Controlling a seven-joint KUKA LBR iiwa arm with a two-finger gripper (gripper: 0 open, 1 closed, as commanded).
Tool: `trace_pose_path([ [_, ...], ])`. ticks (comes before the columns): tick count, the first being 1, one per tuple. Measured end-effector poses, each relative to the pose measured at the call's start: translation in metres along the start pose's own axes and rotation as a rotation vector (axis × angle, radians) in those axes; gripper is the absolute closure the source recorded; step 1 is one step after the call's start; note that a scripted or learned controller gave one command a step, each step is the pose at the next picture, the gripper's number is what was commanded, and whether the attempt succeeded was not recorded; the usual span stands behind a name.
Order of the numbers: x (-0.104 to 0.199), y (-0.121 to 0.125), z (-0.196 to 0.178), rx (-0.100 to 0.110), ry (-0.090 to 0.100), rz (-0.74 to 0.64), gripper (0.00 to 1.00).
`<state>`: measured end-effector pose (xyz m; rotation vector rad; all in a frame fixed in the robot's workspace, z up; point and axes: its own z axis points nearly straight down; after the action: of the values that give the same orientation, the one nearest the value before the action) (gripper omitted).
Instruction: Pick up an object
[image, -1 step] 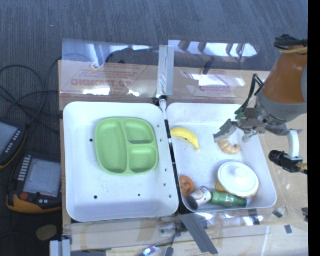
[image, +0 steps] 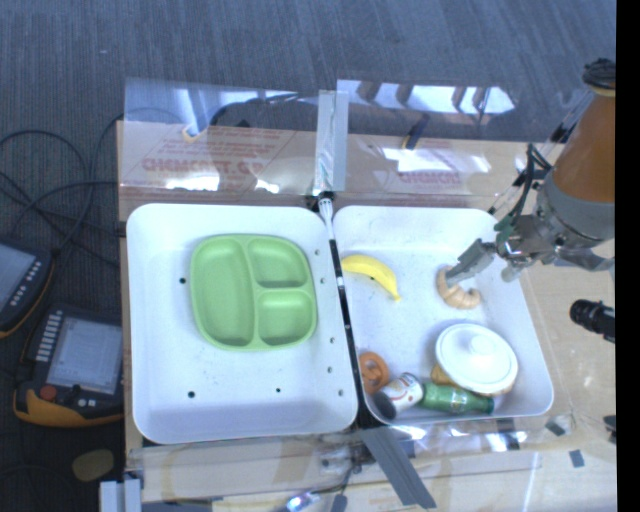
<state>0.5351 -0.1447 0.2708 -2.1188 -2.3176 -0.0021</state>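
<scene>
My gripper (image: 468, 266) reaches in from the right and hangs in the right bin (image: 420, 232), just above a small tan croissant-shaped object (image: 458, 293). To its left, near the divider, lies a yellow banana (image: 372, 272). A white round lidded dish (image: 476, 356) sits in the front right of that bin. Along the front edge lie a green bottle (image: 457, 400), a small can (image: 396, 394) and an orange ring-like object (image: 372, 367). Nothing is visibly held by the gripper.
The left bin (image: 160, 390) holds a green divided plate (image: 253, 291). A metal strip (image: 331, 140) stands at the back between the bins. Cables and a handheld pendant (image: 70, 360) lie on the floor at left.
</scene>
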Motion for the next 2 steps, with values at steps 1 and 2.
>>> trace_pose_path([
  [1,-0.061,0.052,0.060,0.001,-0.005,-0.200,0.00],
  [2,-0.061,0.103,0.126,0.001,-0.002,-0.148,0.00],
])
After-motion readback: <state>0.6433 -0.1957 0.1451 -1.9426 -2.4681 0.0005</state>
